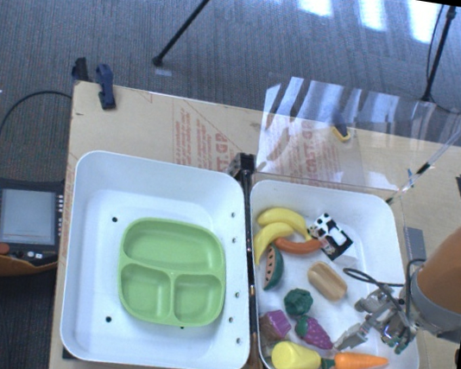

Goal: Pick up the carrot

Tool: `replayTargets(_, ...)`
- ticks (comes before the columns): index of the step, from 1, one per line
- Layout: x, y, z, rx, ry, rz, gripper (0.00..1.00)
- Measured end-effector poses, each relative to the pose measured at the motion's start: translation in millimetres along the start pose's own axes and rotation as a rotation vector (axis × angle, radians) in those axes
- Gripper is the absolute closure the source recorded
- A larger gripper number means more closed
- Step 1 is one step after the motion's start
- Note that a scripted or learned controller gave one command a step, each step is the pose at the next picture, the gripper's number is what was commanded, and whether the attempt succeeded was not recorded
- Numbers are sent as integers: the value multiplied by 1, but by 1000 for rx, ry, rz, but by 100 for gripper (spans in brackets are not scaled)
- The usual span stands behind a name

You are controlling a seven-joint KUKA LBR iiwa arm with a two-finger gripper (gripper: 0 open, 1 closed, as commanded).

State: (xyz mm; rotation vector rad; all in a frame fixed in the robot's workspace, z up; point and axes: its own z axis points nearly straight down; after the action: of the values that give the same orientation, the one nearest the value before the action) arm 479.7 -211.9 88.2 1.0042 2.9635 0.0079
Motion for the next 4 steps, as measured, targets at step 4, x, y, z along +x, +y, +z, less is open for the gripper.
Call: replayTargets(4, -9, 16, -6, -8, -29, -1285, 0)
